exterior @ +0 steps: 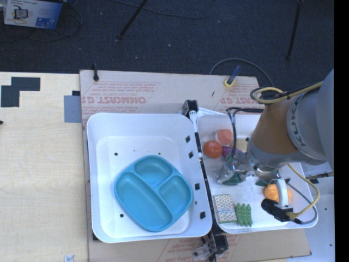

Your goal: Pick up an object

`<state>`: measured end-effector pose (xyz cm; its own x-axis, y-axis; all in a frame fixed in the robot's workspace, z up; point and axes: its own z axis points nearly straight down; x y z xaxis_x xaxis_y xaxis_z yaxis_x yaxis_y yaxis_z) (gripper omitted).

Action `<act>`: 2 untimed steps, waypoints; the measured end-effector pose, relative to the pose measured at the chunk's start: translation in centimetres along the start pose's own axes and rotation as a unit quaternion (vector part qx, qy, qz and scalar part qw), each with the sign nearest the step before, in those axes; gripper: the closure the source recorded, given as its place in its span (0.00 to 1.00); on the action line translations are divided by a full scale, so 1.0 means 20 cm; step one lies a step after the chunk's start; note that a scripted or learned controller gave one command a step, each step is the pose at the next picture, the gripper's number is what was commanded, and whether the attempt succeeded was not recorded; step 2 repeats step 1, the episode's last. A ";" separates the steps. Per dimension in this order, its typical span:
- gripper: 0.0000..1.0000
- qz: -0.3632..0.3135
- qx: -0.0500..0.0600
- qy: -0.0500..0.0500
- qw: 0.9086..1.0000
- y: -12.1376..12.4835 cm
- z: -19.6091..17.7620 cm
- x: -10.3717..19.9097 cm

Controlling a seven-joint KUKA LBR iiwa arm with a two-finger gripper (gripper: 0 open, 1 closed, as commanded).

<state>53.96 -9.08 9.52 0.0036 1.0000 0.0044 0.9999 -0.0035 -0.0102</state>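
My gripper is low in the right bin, near its left wall and just below a red ball. A small purple thing lies between the ball and the gripper. A dark green bit shows right under the gripper; whether it is held cannot be made out. A peach-coloured round thing sits behind the ball with a pale yellow piece beside it. A patterned square block and a green ridged piece lie at the bin's front.
The left bin holds a blue divided plate. An orange round thing lies in the right bin beside the wrist. The arm's orange band hangs over the back right of that bin.
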 end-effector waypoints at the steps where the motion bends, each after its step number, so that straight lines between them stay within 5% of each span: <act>1: 1.00 -0.002 -0.002 -0.002 1.000 0.03 -0.45 0.32; 2: 1.00 -0.002 -0.002 -0.002 1.000 0.03 -0.45 0.32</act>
